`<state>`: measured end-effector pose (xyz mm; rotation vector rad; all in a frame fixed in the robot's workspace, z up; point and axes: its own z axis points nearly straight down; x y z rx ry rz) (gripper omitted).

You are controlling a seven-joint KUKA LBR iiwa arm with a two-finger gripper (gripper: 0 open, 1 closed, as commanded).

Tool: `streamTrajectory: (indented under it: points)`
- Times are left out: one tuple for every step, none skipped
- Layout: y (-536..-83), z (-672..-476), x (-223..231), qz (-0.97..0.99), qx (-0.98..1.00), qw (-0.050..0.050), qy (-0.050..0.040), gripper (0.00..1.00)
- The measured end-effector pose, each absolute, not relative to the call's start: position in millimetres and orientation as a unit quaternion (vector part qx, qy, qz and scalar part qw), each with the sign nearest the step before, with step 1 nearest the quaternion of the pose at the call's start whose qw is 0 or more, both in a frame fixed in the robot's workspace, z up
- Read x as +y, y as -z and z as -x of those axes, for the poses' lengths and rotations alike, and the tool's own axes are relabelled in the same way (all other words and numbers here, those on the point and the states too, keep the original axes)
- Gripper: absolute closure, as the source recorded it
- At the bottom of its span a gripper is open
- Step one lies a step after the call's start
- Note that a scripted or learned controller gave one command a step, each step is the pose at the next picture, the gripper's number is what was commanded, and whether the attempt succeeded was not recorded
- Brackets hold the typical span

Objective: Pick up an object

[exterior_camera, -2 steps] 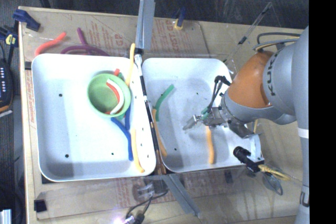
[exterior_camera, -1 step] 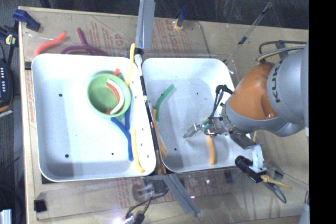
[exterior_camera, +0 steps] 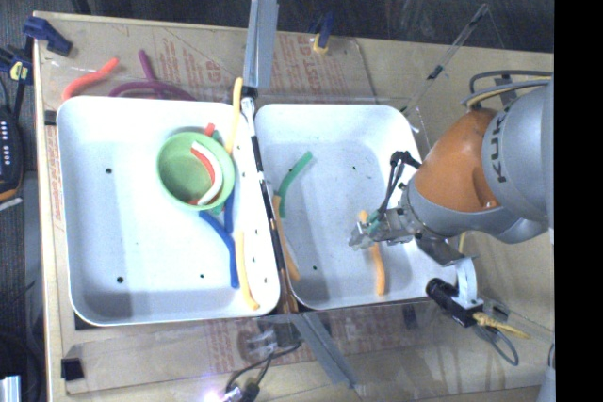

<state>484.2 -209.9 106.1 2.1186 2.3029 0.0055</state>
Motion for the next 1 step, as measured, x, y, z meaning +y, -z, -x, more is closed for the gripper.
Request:
streamTrajectory:
  points:
    - [-106.1, -484.1, -209.9, -0.677, 0.736, 0.006, -0.0018, 0.00]
